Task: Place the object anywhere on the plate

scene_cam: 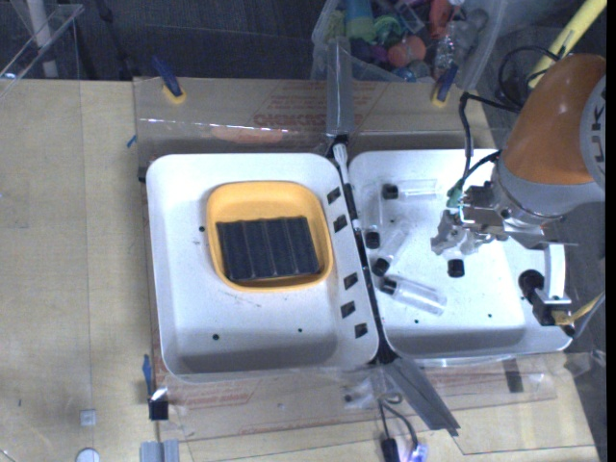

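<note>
Gripper (460, 241): above right bin (500, 318); grasp state impossible to tell. Clear tubes with black caps (412, 291): scattered in right bin. Plate (268, 234): yellow, in left bin (183, 258), bearing dark ribbed insert. Advised: centred descent over one tube.

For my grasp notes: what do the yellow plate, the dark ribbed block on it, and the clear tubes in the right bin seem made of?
Yellow plate: likely plastic, smooth, soft sheen. Dark ribbed block: perhaps rubber or matte plastic, no glare. Clear tubes: transparent plastic or glass, bin shows through; black caps.
</note>
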Controlling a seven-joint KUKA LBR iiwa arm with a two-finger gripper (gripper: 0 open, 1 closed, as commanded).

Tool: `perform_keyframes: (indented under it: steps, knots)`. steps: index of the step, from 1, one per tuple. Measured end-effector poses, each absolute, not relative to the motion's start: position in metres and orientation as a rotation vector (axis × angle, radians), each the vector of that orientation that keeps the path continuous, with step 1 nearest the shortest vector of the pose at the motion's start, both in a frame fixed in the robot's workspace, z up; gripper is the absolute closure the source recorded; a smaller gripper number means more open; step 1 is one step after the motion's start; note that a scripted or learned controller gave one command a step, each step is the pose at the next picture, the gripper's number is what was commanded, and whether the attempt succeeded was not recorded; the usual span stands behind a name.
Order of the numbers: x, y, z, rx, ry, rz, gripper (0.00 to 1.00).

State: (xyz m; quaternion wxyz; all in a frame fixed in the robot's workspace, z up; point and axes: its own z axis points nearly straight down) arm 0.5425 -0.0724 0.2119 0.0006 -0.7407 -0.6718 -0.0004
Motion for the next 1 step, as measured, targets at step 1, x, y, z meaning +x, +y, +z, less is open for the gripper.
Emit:
perform_keyframes:
  steps: [1]
  knots:
    - [0.5425, -0.0726, 0.2119, -2.326, -2.11, -0.001, 0.0]
